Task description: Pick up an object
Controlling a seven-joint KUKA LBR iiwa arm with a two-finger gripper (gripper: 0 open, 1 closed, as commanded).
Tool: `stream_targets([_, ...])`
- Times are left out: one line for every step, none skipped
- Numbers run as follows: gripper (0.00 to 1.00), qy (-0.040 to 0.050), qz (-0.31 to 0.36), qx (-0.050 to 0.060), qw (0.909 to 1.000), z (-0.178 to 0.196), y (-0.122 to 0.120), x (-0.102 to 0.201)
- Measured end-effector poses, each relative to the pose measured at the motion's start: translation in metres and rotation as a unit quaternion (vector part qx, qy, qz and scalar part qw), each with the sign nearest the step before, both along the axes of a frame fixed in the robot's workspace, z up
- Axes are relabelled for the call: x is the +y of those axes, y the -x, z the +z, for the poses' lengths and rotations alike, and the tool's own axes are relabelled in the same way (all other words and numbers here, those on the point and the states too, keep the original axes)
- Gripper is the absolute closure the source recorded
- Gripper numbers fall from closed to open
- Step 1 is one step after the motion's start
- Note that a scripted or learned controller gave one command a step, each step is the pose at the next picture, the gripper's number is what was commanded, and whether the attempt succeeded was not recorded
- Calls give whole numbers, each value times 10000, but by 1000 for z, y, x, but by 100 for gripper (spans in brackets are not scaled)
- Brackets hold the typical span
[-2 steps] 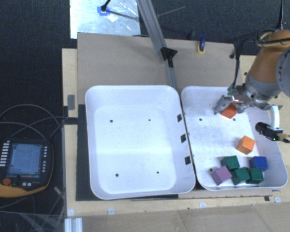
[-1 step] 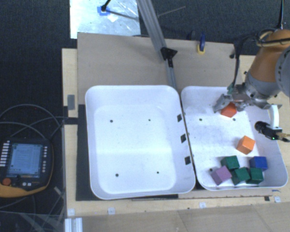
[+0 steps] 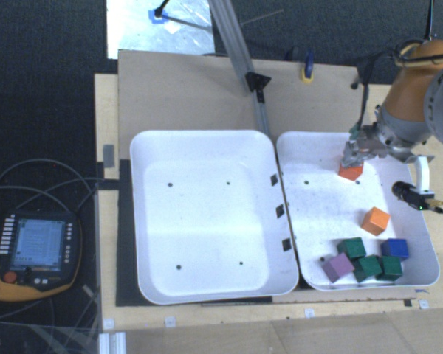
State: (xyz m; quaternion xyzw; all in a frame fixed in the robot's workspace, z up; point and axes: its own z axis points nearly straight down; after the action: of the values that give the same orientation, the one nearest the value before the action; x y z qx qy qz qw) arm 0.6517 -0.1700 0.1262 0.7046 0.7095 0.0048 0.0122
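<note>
My gripper (image 3: 352,161) hangs over the far part of the right bin (image 3: 310,198), coming in from the right. A red block (image 3: 350,172) sits between its fingertips, its top edge covered by the fingers. An orange cube (image 3: 376,220) lies alone nearer the bin's right side. At the near right corner a purple block (image 3: 338,266), a blue block (image 3: 395,248) and three green blocks (image 3: 368,268) are bunched together.
The left bin (image 3: 144,198) lies beside the right one, with a shared ridge between them. A grey pole (image 3: 236,43) slants down to the bins' far edge. A teach pendant (image 3: 33,253) with cables rests off the bench at left.
</note>
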Motion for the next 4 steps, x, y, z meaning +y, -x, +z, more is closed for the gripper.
stream_targets([100,-46,-4,83,10000,51,-10,5])
stream_targets([100,-41,-17,80,10000,104,-2,4])
stream_targets([100,-43,-9,80,10000,150,2,4])
stream_targets([100,-59,12,114,9999,151,17,55])
